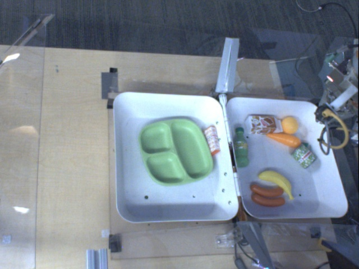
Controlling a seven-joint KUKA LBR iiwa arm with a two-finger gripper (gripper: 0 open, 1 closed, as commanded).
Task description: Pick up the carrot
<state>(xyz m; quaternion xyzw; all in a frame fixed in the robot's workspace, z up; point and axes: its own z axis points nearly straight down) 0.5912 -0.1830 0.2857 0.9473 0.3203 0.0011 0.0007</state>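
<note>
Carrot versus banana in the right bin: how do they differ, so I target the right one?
The carrot is orange and nearly straight; the banana is yellow and curved. The carrot lies near the bin's far side, touching the lemon; the banana lies nearer the front, against the sausages. Both lie flat in the right bin.

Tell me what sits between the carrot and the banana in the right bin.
In the camera view, bare white bin floor separates the carrot from the banana; the green can sits just right of that line.
</note>
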